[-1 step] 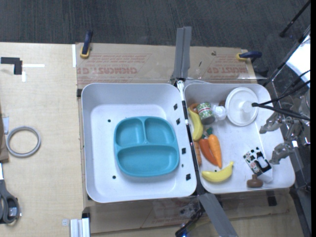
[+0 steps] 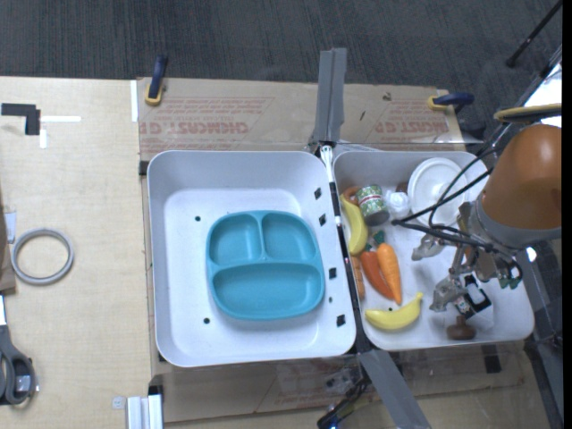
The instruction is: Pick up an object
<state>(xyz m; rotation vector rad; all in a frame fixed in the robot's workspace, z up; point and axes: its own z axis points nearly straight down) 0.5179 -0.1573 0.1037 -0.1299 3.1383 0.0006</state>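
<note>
Progress so far: zilch. Your gripper (image 2: 458, 286) hangs lower right of frame, can't tell its state, nothing visibly held. Banana (image 2: 394, 315) just left, lying in right bin (image 2: 500, 336). Whole pick left.

tape roll (image 2: 41, 256) on bench, left | scissors (image 2: 15, 375) lower-left | clamps (image 2: 157, 79) on cardboard

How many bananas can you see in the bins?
2. One banana lies along the right bin's left wall, beside the carrot. The other banana lies near that bin's front edge, below the carrot. More could be hidden under the arm.
</note>
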